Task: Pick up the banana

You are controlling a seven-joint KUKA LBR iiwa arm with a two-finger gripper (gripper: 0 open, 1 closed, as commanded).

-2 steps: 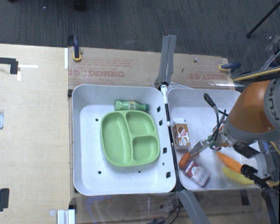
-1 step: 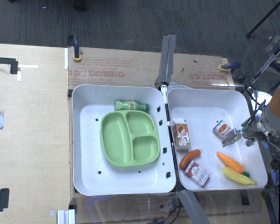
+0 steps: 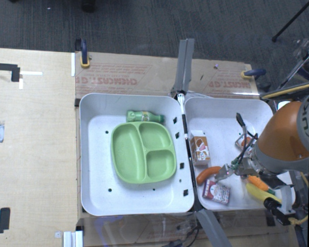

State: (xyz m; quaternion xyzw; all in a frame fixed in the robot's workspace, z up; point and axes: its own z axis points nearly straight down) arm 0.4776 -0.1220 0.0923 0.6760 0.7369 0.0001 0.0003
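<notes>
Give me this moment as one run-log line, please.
gripper: low in right bin, fingers unclear | banana: under arm, not held | orange sausage: beside gripper | green plate: left bin

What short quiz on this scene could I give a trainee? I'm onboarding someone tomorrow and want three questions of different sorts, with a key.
1. True or false: the green divided plate lies in the right bin.
2. Multiple choice: what lies just above the plate, near the left bin's far wall? A) a green bottle B) a carrot C) a spoon
3. Fill in: the gripper sits low in the right bin, between the orange sausage and the ____ that the task names.

Key: 1 false; 2 A; 3 banana
</notes>
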